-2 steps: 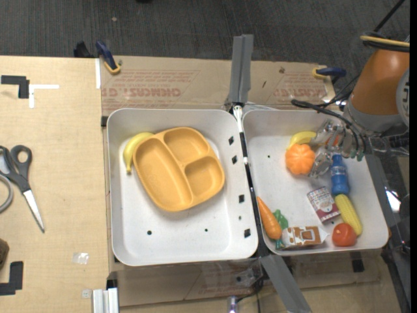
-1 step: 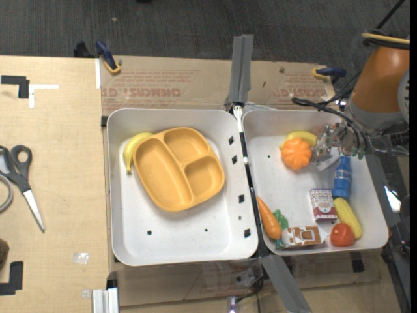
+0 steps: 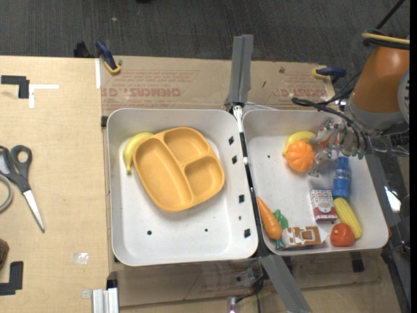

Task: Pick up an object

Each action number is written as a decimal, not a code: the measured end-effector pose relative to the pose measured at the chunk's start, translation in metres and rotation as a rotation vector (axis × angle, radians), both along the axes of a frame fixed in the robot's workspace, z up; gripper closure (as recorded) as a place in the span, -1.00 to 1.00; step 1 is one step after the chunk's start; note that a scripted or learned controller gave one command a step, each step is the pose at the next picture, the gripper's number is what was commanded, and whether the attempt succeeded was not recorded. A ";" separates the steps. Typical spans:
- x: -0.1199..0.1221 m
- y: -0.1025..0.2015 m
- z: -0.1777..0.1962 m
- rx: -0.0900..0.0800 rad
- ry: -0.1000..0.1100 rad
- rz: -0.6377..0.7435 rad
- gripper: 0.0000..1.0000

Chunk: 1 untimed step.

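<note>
The arm (image 3: 384,77) is cut off by the right edge of the frame, and the gripper (image 3: 324,150) below it is a small tangle of metal and cables, so whether its jaws are open or closed I cannot tell. It sits in the upper part of the right bin (image 3: 273,142), just beside a small orange pumpkin (image 3: 300,156) — round, ribbed, and partly covering a yellow piece (image 3: 300,137) behind it. A blue bottle (image 3: 341,178) stands near the gripper, half hidden under it. Lower in the same bin lie a carrot (image 3: 268,218), a small carton (image 3: 321,206), a corn cob (image 3: 348,217) and a tomato (image 3: 342,235). In the left bin (image 3: 169,240) a yellow divided plate (image 3: 179,168) covers most of a banana (image 3: 132,149).
</note>
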<state>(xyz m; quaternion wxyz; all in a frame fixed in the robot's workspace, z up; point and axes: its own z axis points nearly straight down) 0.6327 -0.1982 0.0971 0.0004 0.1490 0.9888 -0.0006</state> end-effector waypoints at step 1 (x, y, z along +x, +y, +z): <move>0.001 0.000 0.007 -0.001 -0.001 0.001 1.00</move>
